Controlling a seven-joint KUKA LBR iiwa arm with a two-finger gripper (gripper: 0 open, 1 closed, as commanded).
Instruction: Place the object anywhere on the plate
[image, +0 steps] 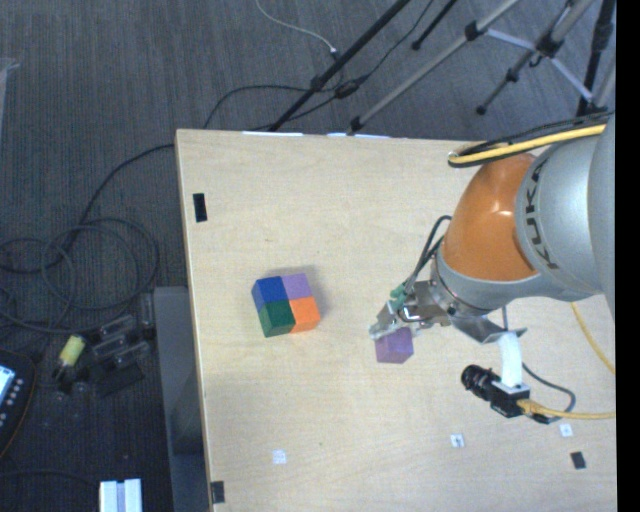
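The one tool hangs low over the tabletop, right of its middle, at the end of the single grey arm with its orange band; whether the tool is spread or pressed together I cannot tell, since the wrist covers it from above; right under its tip, touching or nearly so, sits one lone purple cube, which seems to rest on the wood, though the view is too poor there to be sure it is not pinched; well apart to the left lies one cluster of four cubes pressed together in a square: one blue cube, one pale purple cube, one green cube and one orange cube; that makes five cubes in all, two of them purple; farther out, three small pale tags dot the lower part of the tabletop, and three black tags lie near its upper left corner, lower left edge and lower right corner; beyond the left edge, black cables trail over dark carpet
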